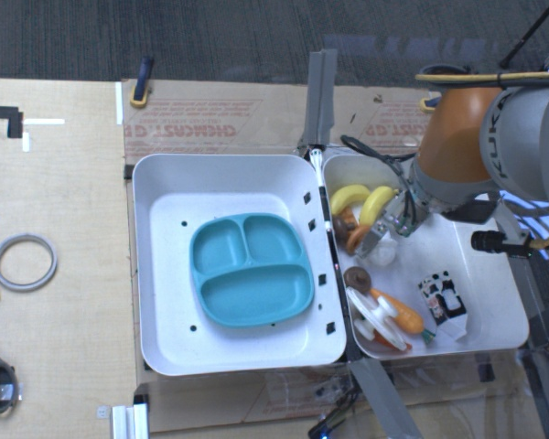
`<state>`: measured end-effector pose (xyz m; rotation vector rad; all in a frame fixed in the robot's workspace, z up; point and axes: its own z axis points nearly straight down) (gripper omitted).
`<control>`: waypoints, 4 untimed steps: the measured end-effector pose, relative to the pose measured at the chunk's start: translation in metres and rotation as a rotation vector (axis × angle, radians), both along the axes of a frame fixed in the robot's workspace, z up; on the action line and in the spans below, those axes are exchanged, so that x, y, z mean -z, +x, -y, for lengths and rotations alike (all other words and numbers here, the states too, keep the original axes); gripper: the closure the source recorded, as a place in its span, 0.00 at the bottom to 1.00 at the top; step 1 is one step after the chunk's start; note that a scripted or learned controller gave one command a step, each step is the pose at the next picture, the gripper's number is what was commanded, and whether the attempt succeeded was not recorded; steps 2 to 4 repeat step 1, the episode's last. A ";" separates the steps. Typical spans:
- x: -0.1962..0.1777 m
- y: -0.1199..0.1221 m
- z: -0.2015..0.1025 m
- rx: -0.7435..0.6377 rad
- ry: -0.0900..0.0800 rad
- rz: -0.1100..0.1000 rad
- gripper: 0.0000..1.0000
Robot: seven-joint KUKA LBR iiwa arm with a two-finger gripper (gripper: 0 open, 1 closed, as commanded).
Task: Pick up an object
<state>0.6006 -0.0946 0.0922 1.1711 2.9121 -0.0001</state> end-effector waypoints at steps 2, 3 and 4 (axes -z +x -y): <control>0.000 -0.076 0.027 -0.048 0.001 -0.003 0.00; 0.000 -0.076 0.027 -0.048 0.001 -0.003 0.00; 0.000 -0.076 0.027 -0.048 0.001 -0.003 0.00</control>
